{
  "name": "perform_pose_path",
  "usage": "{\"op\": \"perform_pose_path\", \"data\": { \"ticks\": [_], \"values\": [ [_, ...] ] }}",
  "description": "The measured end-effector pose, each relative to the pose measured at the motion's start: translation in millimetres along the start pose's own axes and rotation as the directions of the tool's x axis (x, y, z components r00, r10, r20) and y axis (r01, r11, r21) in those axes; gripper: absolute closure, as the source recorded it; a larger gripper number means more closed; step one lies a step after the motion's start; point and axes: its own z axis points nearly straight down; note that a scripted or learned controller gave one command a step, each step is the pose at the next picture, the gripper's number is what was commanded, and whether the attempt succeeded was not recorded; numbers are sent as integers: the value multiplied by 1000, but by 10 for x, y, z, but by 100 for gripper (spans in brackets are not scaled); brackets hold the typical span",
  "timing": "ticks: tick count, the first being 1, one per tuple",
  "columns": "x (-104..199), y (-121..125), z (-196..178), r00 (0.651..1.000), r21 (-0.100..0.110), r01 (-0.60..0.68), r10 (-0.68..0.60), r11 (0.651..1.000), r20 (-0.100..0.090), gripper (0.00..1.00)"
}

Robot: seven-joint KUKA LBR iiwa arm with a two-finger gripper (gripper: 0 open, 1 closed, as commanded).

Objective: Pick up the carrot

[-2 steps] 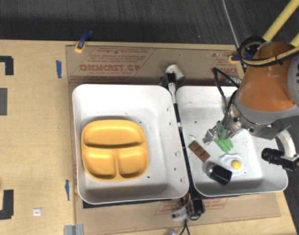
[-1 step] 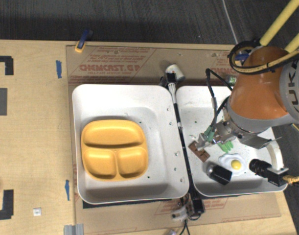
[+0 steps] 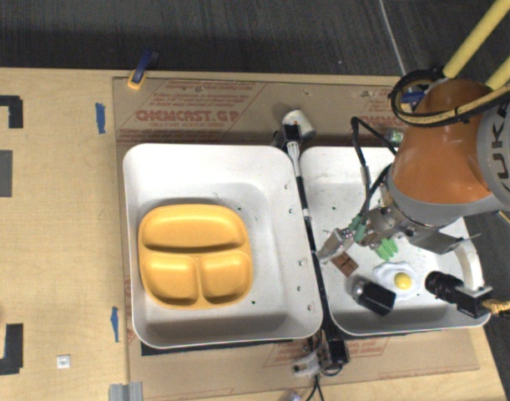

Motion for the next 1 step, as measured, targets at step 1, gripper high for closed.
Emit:
{"op": "perform_pose_path", "data": {
  "ticks": [1],
  "values": [
    [-18,-10,485,981,1,193,-193,981,-1,0]
  ]
}}
